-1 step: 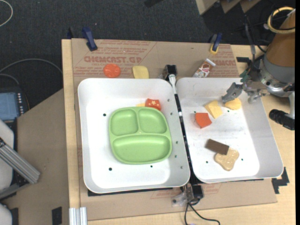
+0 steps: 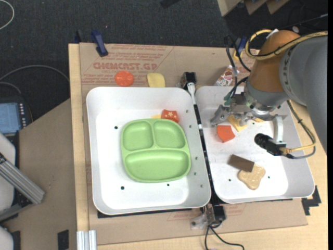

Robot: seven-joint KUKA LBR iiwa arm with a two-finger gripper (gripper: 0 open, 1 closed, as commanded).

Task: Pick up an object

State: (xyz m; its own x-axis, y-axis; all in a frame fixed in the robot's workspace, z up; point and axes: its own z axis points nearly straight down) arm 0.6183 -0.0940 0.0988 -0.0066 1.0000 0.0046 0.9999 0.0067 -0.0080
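board (image 2: 130,61) | red print — "CHEMCAST GP" | smaller lines unreadable

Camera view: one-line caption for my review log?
Arm's gripper low in right bin beside orange block; green tray in left bin.

The grey arm (image 2: 307,61) reaches in from the right above the right bin (image 2: 291,186), its orange band (image 2: 270,61) sitting over the bin's far edge. Below the band the wrist points steeply down, and the gripper (image 2: 231,116) hangs low over the bin's far-left part, near the wall it shares with the neighbouring bin. The gripper's tip seems to be close to the bin floor, though the wrist hides much of it.
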